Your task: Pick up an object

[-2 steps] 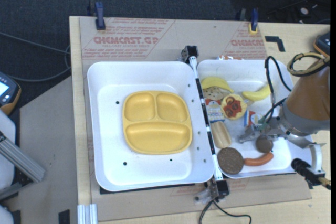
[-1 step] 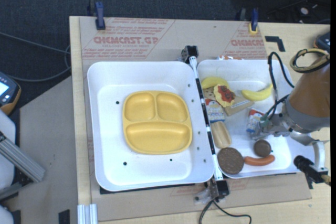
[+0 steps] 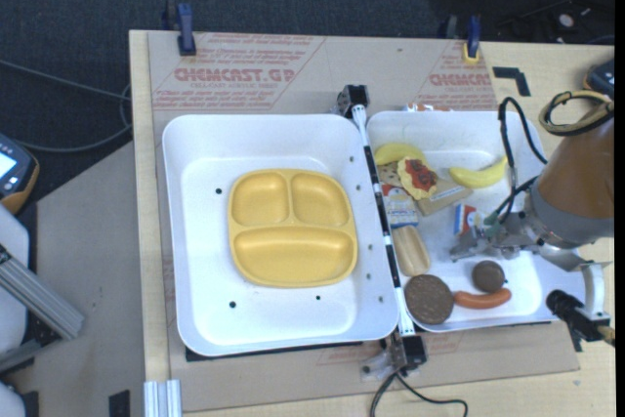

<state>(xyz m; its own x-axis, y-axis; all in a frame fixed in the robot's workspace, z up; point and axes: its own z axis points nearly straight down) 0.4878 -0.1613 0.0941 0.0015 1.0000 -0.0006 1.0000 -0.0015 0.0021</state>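
Observation:
The right bin (image 3: 522,127) holds several toy foods. A yellow banana (image 3: 480,175) and a second yellow piece (image 3: 395,152) lie at its back, with a toast slice with red topping (image 3: 418,177) between them. A tan bun (image 3: 411,249), a brown round disc (image 3: 429,298), a red sausage (image 3: 481,299) and a small brown ball (image 3: 487,275) lie toward the front. My gripper (image 3: 485,241) hangs low in this bin, just behind the brown ball and beside a small blue and red item (image 3: 461,220). Nothing shows clearly in its grasp.
The left bin (image 3: 186,210) carries a yellow divided plate (image 3: 291,228). A small printed carton (image 3: 398,208) rests against the wall between the bins. Black cables (image 3: 513,127) loop over the right bin's back right corner. My arm's orange band (image 3: 578,173) crosses the right rim.

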